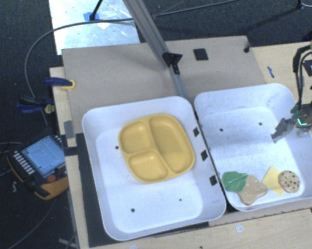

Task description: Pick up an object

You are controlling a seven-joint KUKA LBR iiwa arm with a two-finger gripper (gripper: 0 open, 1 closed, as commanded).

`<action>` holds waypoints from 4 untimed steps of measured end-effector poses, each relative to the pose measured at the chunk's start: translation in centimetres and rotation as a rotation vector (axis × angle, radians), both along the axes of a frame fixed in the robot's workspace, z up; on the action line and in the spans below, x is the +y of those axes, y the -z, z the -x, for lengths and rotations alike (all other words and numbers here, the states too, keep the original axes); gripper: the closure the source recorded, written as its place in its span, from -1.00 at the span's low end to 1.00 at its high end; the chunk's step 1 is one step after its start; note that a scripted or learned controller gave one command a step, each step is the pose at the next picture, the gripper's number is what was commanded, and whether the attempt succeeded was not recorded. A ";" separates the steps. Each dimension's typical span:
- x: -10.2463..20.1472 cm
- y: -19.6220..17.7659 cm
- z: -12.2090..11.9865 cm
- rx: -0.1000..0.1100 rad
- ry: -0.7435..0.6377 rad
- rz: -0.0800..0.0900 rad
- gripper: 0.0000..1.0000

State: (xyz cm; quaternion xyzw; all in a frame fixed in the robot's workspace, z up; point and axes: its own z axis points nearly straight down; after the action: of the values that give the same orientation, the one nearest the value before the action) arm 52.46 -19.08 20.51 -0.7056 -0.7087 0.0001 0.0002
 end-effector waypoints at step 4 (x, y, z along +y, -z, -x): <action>-0.8 11.9 0.3 -0.004 0.003 0.001 -1.00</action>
State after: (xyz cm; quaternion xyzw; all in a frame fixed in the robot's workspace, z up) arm 52.20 -19.90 8.65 -0.7067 -0.7075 -0.0010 -0.0017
